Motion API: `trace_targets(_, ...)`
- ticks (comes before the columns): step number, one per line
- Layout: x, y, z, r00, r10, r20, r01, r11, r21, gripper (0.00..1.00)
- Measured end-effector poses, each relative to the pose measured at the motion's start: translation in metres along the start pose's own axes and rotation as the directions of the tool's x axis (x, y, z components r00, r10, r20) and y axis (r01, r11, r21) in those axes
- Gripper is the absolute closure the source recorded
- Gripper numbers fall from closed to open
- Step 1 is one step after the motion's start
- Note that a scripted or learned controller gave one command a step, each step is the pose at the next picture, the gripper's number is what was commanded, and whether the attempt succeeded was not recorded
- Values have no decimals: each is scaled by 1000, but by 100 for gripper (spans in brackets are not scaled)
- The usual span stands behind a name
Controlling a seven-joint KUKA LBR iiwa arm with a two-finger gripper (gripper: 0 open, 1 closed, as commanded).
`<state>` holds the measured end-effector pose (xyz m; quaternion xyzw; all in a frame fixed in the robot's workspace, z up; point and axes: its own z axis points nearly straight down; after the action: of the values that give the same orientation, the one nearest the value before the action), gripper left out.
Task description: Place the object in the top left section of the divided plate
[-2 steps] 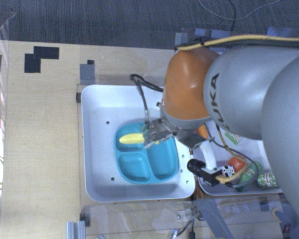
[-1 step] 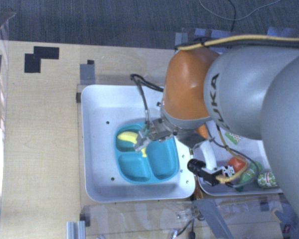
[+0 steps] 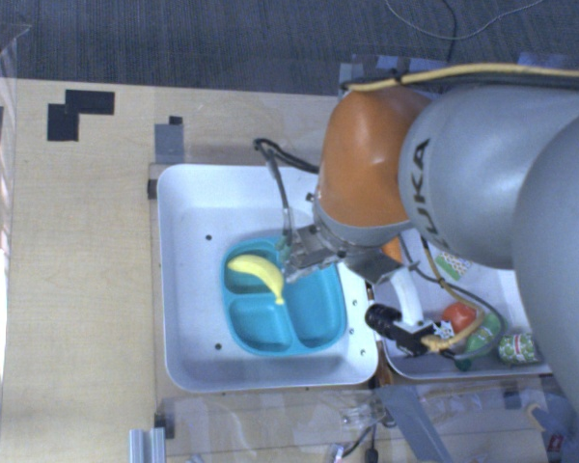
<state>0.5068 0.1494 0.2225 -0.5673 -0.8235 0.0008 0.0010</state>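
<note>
The blue divided plate (image 3: 318,309) sits in the left bin (image 3: 188,287), toward that bin's right side. The banana (image 3: 256,275) lies in the plate's far left section, which is the top left section named in the task. It rests curved across that section, and its right tip reaches the ridge that separates the sections. The gripper (image 3: 294,256) is positioned low over the plate, just beside the banana's right end, at the far edge of the large right section. The view does not show whether the gripper is open or closed, and it does not show whether the gripper grips the banana or merely stands next to it. The arm (image 3: 492,162) extends in from the right and covers much of the right bin (image 3: 444,370), where a red item (image 3: 458,314) and a green item (image 3: 484,336) lie near each other. Judged from this layout, the step in hand is the release at the target: the banana appears to be at its destination, and the task is close to complete. The next move calls for confirming that the gripper is free of the banana, then raising it straight up, clear of the plate. Avoid any sideways travel during the lift, since a drag to the right could pull the banana tip over the ridge into the neighbouring section. Keep the plate itself undisturbed in the bin.
</note>
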Motion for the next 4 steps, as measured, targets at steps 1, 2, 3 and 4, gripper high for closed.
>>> trace_targets(1,4,-20,70,974,-228,0,228,974,-1,100)
trace_targets(2,53,-1,38,867,-499,1,499,867,-2,100)
trace_targets(3,53,-1,39,867,-498,1,498,867,-2,0)
trace_targets(4,52,0,30,869,-495,0,495,869,-3,100)
